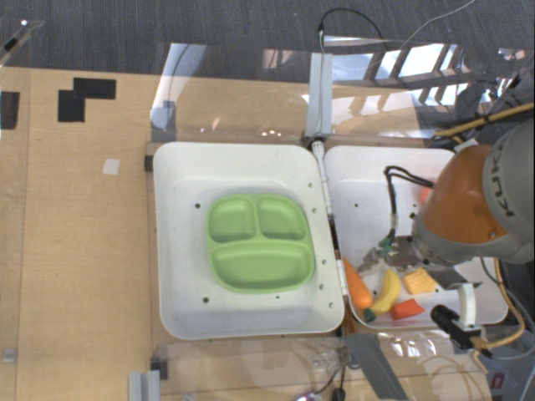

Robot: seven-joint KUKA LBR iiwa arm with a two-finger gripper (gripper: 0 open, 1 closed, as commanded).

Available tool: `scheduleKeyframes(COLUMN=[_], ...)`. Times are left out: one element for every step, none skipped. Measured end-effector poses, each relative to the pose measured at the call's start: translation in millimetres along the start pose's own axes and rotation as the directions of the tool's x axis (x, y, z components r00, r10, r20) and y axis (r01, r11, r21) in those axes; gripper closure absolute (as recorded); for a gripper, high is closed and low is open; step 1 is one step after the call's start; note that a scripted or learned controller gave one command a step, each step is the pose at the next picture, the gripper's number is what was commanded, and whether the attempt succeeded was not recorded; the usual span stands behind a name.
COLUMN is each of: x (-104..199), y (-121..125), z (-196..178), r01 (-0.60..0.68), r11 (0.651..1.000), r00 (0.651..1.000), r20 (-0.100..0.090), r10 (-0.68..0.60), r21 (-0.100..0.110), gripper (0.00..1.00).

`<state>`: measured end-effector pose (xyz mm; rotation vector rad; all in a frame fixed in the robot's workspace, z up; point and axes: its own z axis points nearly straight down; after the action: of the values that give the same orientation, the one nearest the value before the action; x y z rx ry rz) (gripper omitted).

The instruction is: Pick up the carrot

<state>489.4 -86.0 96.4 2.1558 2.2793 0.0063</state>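
Camera view looks down at a slant on a wooden bench (75,249) with black markings near its far left corner. Moving right, the left bin (180,224) holds a green divided plate (259,242), two small compartments at the top and one wide one below, lying flat near the bin's middle. Past the divider between the bins, the right bin (359,190) has its contents gathered in the near left corner: the carrot (358,285) lies close beside the bin's left wall, orange, tilted with its dark green end toward the near edge. Just to its right a yellow banana (386,292) curves alongside it, then a red piece (407,309) and a yellow-orange block (420,282). The gripper (399,254) hangs above this cluster, just beyond the banana and to the right of the carrot; whether it is spread or closed cannot be told, and nothing is visibly held. The arm's orange band (460,199) and grey link fill the right side.
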Motion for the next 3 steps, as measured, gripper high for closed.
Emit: scheduleKeyframes(x=[0.9,1.5,0.1], y=[0.9,1.8,4.4], z=[5.8,5.4,4.8], r01=[-0.195,-0.137,0.039], r11=[0.981,0.991,0.999], r00=[0.981,0.991,0.999], r20=[-0.002,0.002,0.007], r10=[0.195,0.137,-0.039], r21=[-0.006,-0.010,-0.018], gripper=[0.00,0.00,0.00])
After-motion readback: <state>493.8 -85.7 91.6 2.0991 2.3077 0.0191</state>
